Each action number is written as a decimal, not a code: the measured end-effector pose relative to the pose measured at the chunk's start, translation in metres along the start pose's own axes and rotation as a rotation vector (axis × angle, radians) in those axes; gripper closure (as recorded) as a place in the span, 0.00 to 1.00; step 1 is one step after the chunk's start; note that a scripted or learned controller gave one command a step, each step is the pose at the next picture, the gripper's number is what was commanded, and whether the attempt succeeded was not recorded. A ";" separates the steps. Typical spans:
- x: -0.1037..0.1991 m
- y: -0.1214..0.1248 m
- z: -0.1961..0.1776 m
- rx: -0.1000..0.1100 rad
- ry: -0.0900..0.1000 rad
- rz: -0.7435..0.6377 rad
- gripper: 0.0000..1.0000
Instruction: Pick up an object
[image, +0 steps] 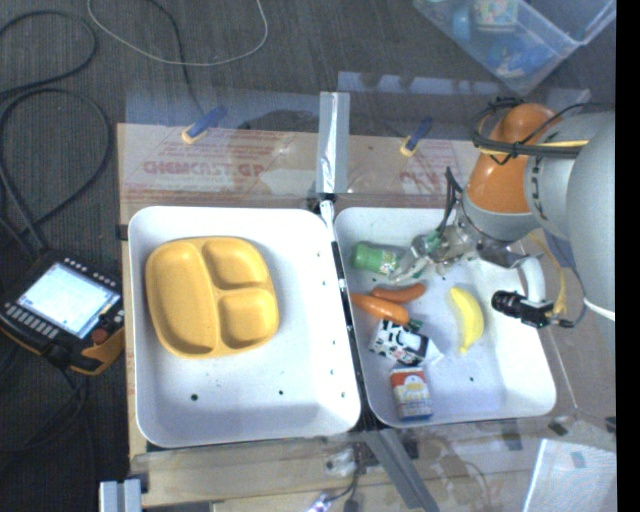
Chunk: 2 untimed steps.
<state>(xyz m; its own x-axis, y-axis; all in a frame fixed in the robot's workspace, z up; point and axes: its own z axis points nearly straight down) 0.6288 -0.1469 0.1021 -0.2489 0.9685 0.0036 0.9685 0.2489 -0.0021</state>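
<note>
Green container (375, 258), maybe bottle, in right bin (505, 385); gripper (432, 246) low just beside it, opening impossible to tell. Approach step; next: close, lift.

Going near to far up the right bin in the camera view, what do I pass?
small red-topped carton → black and white cow-patterned packet → orange sausage-shaped toy → green cylinder on its side. The yellow banana overlaps the middle two in depth, so it is left unplaced.
</note>
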 end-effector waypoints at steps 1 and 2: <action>0.001 0.000 -0.009 -0.001 0.002 0.000 1.00; 0.001 0.000 -0.009 0.000 0.002 0.000 0.00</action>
<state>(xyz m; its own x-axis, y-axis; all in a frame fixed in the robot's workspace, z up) 0.6290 -0.1458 0.1108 -0.2490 0.9685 0.0053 0.9685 0.2490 -0.0016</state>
